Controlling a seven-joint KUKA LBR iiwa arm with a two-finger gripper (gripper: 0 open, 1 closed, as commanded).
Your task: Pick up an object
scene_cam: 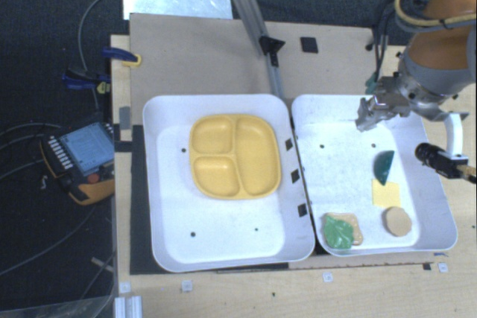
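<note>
My gripper [368,118] hangs over the far right part of the right bin [328,182], nothing visible between its fingers. A dark teal wedge [384,166] lies below and to the right of it, with a yellow square [385,194] just beneath. A round tan disc [397,221] rests near the bin's front right corner. A green leafy piece on a tan slice [341,231] sits at the bin's front edge. All these objects lie apart from the gripper.
The left bin [168,227] holds a yellow divided plate [235,156]. A grey pole [250,7] slants down to the bench between the bins. Blue clamps [119,56] and a handheld pendant [80,160] sit off the bench at the left.
</note>
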